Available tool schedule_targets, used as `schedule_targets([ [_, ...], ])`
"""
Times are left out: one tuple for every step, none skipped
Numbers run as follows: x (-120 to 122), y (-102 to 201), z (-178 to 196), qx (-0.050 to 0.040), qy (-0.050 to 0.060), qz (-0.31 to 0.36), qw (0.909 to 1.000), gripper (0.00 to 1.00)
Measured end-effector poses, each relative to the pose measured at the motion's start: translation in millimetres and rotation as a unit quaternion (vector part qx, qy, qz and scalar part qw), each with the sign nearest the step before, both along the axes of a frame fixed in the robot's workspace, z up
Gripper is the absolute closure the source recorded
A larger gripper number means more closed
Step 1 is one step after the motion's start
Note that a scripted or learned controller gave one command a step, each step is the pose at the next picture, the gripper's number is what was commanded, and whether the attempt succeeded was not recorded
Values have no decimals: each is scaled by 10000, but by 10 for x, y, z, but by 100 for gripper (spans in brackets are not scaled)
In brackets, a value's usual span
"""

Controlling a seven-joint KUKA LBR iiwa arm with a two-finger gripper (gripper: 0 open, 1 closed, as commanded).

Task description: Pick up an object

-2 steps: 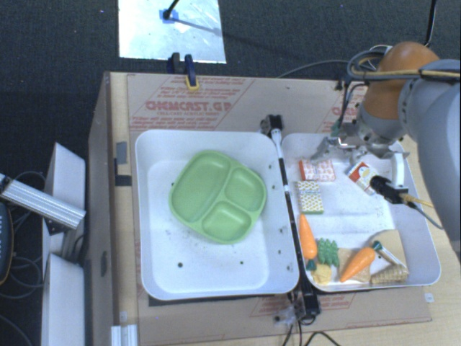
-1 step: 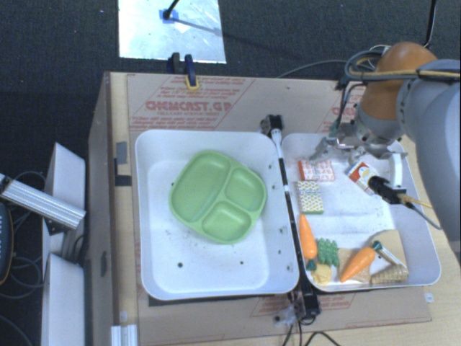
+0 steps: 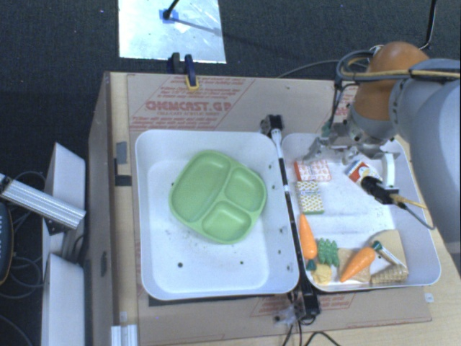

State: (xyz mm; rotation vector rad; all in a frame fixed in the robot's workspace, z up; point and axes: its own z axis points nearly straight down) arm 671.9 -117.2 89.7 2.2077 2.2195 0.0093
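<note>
1. The likely targets lie loose in the right bin [image 3: 431, 265]: a red-patterned packet [image 3: 314, 171], a checkered packet [image 3: 311, 197], and two carrots [image 3: 307, 238] [image 3: 358, 262] toward the lower right of the frame
2. Nothing looks lifted yet
3. The gripper [image 3: 338, 141] hangs at the bin's upper edge; whether it is apart or together, I cannot tell
4. The left bin [image 3: 162, 265] holds a green divided plate [image 3: 218, 195]
</note>
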Motion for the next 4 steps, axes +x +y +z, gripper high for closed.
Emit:
schedule_targets([
  [18,12,122,8,-24,16,10000,100],
  [16,13,119,8,-21,17,10000,0],
  [7,-217,9,19,-5,-14,10000,0],
  [5,-11,6,2,-9,-5,10000,0],
])
